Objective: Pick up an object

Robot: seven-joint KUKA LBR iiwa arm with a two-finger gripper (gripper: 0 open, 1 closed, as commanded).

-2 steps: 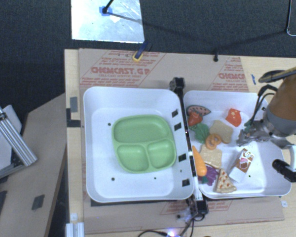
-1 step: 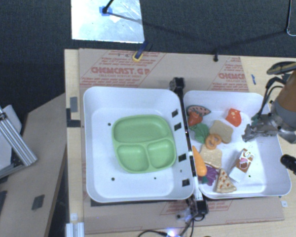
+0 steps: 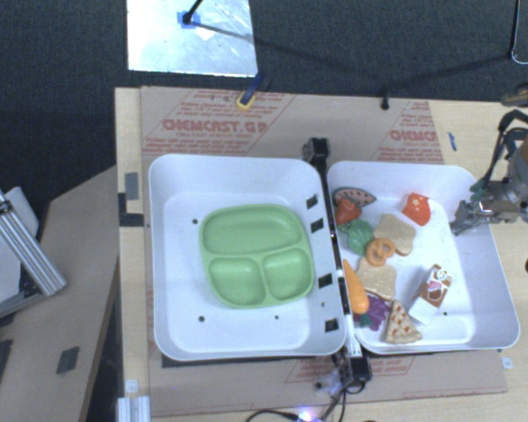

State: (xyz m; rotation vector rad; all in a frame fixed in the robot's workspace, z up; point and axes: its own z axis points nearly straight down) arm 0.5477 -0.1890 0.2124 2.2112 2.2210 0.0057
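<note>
The right bin (image 3: 488, 275) holds several toy foods: a watermelon slice (image 3: 353, 200), a red strawberry (image 3: 416, 207), a bread slice (image 3: 395, 234), a pretzel (image 3: 379, 251), green broccoli (image 3: 358, 234), an orange carrot (image 3: 355, 290), purple grapes (image 3: 377, 310), a pizza slice (image 3: 400, 323) and a small carton (image 3: 436, 286). My gripper (image 3: 465, 220) hangs at the bin's upper right side, right of the strawberry and above the carton, apart from both. I see nothing in it.
The left bin (image 3: 172, 227) carries a green divided plate (image 3: 255, 255). A black hinged divider (image 3: 327, 236) runs between the bins. Cardboard (image 3: 220, 121) lies under both, and a shiny metal sheet (image 3: 194, 25) sits beyond the bench.
</note>
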